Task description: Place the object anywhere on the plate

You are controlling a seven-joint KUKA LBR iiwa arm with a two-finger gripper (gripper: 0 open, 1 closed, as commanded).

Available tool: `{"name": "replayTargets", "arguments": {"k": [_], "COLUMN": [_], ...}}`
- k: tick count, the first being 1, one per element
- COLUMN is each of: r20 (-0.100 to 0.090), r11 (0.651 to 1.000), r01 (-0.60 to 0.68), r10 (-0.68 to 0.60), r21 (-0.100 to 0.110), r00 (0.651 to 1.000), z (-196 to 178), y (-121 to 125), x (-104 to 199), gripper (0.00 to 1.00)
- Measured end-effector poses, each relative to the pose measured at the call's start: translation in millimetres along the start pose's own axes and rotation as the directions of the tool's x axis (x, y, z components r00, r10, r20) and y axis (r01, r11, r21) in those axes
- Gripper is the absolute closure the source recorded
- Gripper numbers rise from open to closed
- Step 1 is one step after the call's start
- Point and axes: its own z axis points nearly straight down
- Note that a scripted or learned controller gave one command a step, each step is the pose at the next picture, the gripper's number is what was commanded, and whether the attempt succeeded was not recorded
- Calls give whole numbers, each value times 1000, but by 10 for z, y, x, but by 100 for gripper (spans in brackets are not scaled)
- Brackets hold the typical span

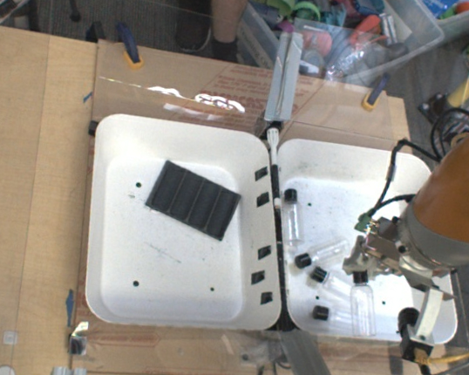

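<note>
The gripper [361, 268] is lowered among clear tubes [330, 256] in the right bin [326, 166], apparently for pickup, while the dark plate [194, 200] lies well to its left.

No text, label, brand or number can be read anywhere; glare washes out the pale marks on the brown cardboard sheet [197, 88] behind the bins.

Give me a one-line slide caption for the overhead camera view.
Gripper hovers low over clear vials in the right bin; the dark ridged plate waits in the left bin.
</note>
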Motion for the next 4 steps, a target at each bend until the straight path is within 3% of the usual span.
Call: {"name": "replayTargets", "arguments": {"k": [1,3,4], "r20": [2,1,0], "r11": [998,989,976], "r01": [67,149,216], "r10": [-67,-149,-216], "r21": [7,7,7], "r00": [998,989,976], "z": [158,155,153], "y": [150,-24,17], "x": [422,1133,1582], "gripper": [100,100,100]}}
